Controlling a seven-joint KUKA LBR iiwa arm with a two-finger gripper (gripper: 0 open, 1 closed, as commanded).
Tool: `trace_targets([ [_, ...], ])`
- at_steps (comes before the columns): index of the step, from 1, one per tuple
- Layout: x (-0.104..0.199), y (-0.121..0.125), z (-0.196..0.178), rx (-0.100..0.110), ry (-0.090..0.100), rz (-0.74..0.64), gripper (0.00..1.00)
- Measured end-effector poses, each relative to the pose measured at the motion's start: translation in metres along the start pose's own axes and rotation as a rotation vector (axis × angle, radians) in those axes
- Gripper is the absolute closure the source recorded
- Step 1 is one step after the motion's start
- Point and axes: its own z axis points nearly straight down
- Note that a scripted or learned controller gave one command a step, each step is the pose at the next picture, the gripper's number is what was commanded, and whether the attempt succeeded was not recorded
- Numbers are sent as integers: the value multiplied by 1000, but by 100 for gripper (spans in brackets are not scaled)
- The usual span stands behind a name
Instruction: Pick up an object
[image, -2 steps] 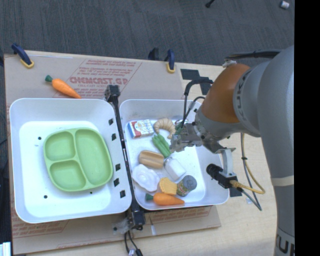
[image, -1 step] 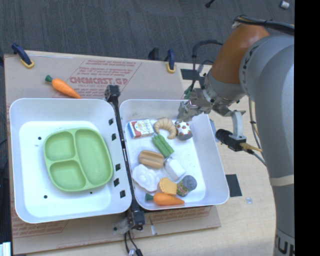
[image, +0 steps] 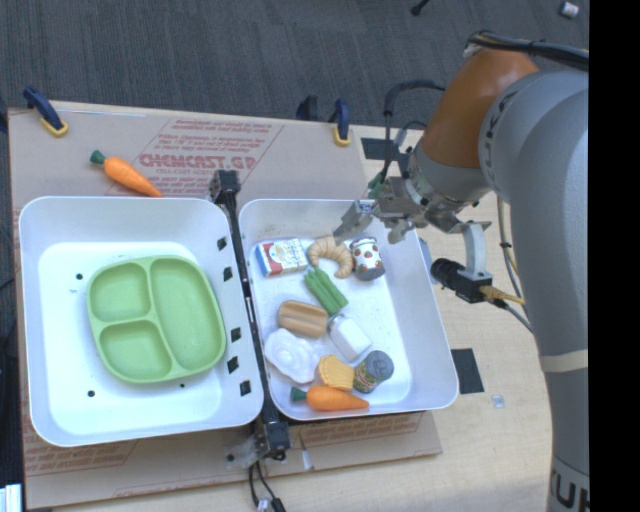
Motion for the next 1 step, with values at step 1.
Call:
trace_targets([
  [1, 52, -46, 126, -3, -1, 0, 0],
])
